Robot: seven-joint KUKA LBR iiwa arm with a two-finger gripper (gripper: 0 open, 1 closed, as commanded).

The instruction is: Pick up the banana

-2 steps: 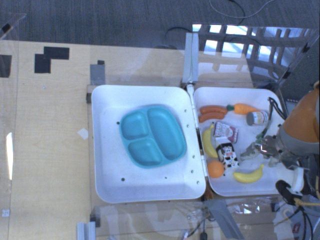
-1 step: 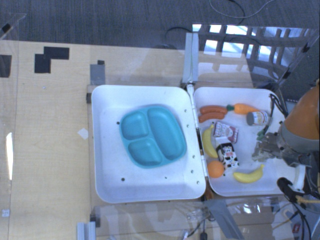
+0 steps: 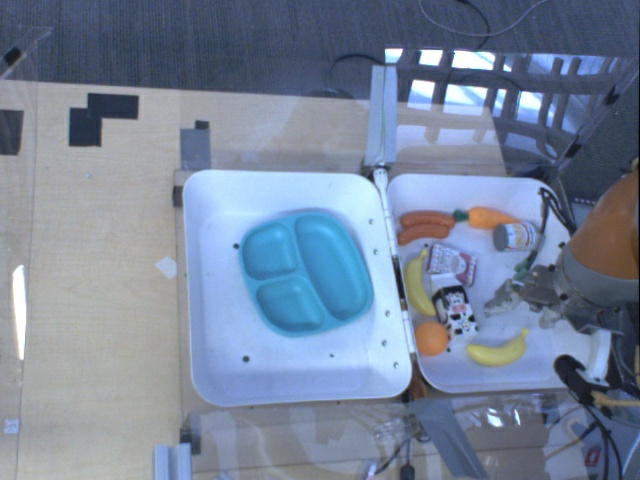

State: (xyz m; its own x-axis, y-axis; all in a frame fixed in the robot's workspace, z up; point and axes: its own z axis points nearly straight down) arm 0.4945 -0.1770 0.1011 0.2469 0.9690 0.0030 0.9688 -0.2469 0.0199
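Approach was the step in hand, by my reading: my gripper [image 3: 503, 296] hung low over the right bin [image 3: 520, 376], its fingers spread apart with nothing between them. I judged the pick not yet begun.

Two yellow fruits lay in that bin. One banana [image 3: 497, 350] rested near the front wall, curved like a smile, just below and beside my gripper. A second banana [image 3: 417, 286] lay along the left wall, running front to back, with an orange [image 3: 431, 339] touching its lower end. Between them sat a small black-and-white toy [image 3: 457, 311] and a pink-and-white packet [image 3: 451, 263]. Farther back lay two sausages [image 3: 424, 227], a carrot [image 3: 490, 217] and a small jar [image 3: 514, 235]. The left bin [image 3: 215, 298] carried a blue divided plate [image 3: 304, 271].

The front banana was the nearer one and lay clear of its neighbours, so I took it as the target. The next move, as I saw it, called for shifting toward the front wall, turning my fingers to straddle the fruit across its narrow middle, then coming down and closing. The wall close behind it left little room for error.
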